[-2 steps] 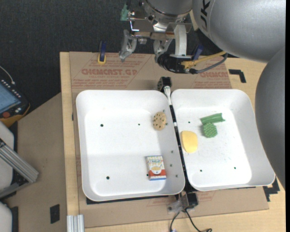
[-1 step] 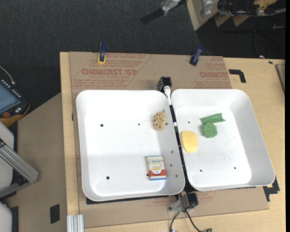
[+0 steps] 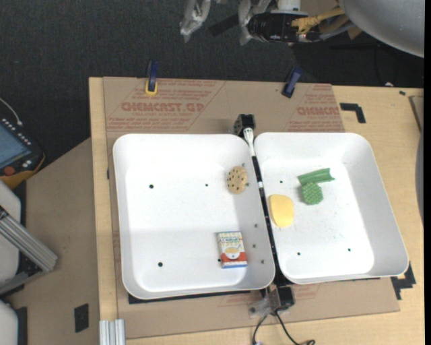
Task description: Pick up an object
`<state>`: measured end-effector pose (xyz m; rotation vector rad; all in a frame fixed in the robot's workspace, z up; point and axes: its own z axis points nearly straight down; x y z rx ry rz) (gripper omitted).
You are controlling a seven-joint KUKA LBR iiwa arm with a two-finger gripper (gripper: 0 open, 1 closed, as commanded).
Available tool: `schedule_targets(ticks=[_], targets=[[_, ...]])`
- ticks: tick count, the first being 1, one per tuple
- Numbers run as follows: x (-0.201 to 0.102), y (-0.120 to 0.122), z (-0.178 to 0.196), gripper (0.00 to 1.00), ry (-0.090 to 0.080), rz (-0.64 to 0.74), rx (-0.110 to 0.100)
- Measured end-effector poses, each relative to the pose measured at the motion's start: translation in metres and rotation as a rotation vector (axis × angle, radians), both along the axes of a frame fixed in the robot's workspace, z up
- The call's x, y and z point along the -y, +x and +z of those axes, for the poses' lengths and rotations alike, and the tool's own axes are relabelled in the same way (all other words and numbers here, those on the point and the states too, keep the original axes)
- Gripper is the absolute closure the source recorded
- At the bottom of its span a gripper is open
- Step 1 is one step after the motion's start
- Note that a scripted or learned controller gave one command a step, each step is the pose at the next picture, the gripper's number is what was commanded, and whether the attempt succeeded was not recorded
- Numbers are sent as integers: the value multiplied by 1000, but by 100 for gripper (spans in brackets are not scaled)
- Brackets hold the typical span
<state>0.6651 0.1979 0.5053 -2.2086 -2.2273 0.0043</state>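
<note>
In the left bin [image 3: 135,202], a round speckled cookie [image 3: 236,179] rests near the right wall. A small white, orange and blue box [image 3: 231,249] lies near that bin's front right. The right bin [image 3: 377,202] contains a yellow oval piece [image 3: 282,210] by its left wall. Just right of it lies a green toy vegetable [image 3: 314,185]. My gripper [image 3: 219,19] hangs blurred at the top edge, beyond the back of the bench, well away from both bins. Nothing shows in its grasp.
The bins sit on a brown board [image 3: 202,101] held by blue clamps [image 3: 152,77] at the back. A black clip [image 3: 244,125] joins the bins at the rear, another at the front [image 3: 279,296]. A metal rail [image 3: 23,239] lies at the left.
</note>
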Motion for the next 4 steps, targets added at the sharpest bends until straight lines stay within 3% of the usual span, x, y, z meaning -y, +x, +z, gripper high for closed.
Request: schedule_targets(ticks=[1,2,3,4], targets=[[75,-31,33,0,-3,-16,7],[0,2,29,0,1,-2,9],[-29,1,30,0,0,-5,9],[68,2,31,0,-6,-18,4]])
